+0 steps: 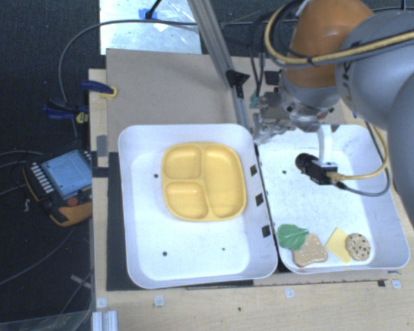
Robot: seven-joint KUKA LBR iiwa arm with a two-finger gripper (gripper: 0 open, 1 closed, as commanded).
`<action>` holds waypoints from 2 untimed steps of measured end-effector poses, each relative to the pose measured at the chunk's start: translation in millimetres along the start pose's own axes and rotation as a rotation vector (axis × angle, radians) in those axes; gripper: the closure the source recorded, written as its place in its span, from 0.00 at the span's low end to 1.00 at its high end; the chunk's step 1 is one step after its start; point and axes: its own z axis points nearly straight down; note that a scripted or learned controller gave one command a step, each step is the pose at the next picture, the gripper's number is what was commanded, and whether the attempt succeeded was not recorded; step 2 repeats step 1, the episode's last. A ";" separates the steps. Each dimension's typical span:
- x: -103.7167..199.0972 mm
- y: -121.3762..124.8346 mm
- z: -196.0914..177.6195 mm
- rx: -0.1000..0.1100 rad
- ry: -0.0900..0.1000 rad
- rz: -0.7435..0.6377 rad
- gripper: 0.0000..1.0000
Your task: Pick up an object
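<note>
Fingers impossible to read: too small and too tangled with the wrist hardware to call wide or narrow, and nothing visible between them. Gripper [265, 125] upper middle of the frame, over the top edge of the right bin [393, 219], just right of the seam with the left bin [134, 205]. Well apart from anything worth taking, so probably between tries rather than mid-grasp.

Candidates all bunched at lower right, along the right bin's bottom wall: green leaf [292, 236], toast slice [310, 252] touching it, yellow cheese wedge [339, 244] just beside, cookie [358, 246] against the wedge. Flat, thin and packed close, hence awkward: little room to drop a fingertip on either side of one piece without nudging its neighbour, and the bin wall close behind.

Yellow divided plate [203, 181] flat in the middle of the left bin, broad and shallow, hard to pinch except at the rim.

Beyond the bins, nothing in the way: cardboard sheet [165, 81] underneath, blue-handled clamps [96, 88] at upper left, blue handheld unit [65, 173] at far left.
</note>
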 end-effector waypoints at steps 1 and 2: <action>52.6 -16.4 16.6 0.002 0.001 -0.001 1.00; 52.6 -16.4 16.6 0.002 0.001 -0.001 1.00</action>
